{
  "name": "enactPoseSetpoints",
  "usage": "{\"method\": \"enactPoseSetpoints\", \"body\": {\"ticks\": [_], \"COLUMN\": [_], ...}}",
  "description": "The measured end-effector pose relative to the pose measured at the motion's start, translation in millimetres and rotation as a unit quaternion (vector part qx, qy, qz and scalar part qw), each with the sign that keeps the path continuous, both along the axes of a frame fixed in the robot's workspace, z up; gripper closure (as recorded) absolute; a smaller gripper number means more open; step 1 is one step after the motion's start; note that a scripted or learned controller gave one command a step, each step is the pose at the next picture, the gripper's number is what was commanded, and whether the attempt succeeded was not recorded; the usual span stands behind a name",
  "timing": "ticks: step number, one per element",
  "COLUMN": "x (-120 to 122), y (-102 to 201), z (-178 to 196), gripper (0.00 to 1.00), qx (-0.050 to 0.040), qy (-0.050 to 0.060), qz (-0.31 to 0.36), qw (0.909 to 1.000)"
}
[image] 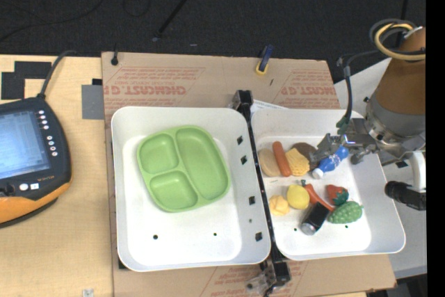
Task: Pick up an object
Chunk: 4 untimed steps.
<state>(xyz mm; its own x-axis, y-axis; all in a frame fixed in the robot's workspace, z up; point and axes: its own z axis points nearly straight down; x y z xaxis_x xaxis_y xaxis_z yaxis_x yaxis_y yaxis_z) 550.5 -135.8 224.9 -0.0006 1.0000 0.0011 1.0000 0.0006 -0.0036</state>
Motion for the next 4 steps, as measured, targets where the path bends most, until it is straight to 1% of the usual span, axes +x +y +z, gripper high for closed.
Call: {"method": "enactPoseSetpoints", "body": {"ticks": [1,2,3,4], "x": [-0.2,-11.2,-17.3,20.8], "y": [-1.2,-10.4,-80.6,31.1], "z": [9.7,-25.1,-89.8,25.4], "gripper": [1.0,1.0,1.0,1.0], "qx": [0.0004,0.0001,-0.0008,0.0], "qy": [0.001,0.002,0.002,-0.006], "qz": [0.0,0.0,-0.002,0.005], "qw": [1.0,1.0,1.0,1.0]}}
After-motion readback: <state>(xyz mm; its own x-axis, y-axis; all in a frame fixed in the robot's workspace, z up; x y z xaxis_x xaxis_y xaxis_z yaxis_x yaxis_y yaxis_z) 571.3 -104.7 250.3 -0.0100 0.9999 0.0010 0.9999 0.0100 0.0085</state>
